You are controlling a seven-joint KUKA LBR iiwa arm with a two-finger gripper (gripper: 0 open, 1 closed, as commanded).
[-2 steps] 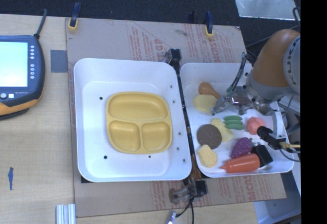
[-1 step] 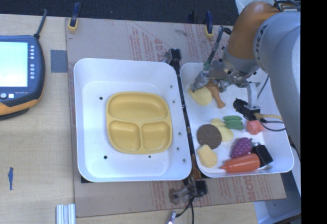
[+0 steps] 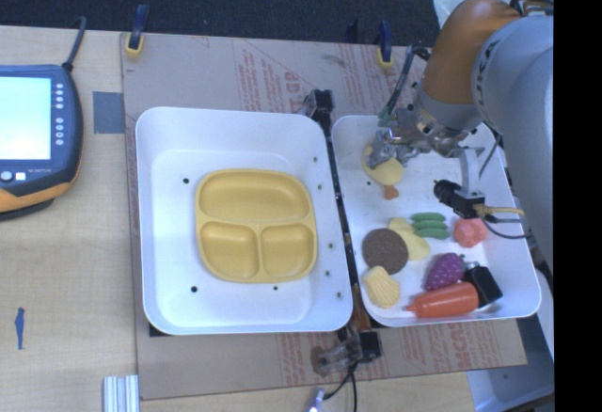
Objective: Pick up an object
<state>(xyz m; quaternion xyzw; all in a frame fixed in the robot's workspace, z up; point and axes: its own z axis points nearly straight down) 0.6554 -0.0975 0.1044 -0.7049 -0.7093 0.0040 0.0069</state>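
Now, starting at your far left, a teach pendant (image 3: 33, 137) lies on the counter (image 3: 66, 288), hanging off the picture's edge, well apart from the bins. Next comes the left bin (image 3: 160, 297), and in it sits a yellow divided tray (image 3: 256, 224) with three compartments, all of them bare. You've got a wide band of white floor all around that tray, so the left bin gives plenty of room on every side.

Moving right, the two bins meet along a shared rim, tight together. The right bin (image 3: 515, 293) is the crowded one: a brown round patty (image 3: 385, 250), a corn piece (image 3: 382, 287) just below it near the front rim, green pea pods (image 3: 430, 224), a purple grape bunch (image 3: 444, 270), an orange carrot (image 3: 445, 301) against the front edge, a pink piece (image 3: 469, 232) and a black block (image 3: 483, 283). These lie close, several touching.

Up at the back of that bin, the claw (image 3: 387, 158) hangs right over a pale yellow object (image 3: 386, 172), by the bin's left wall. Whether the claw is open or closed, you cannot tell from this angle. The grey arm (image 3: 522, 90) crowds the right side.
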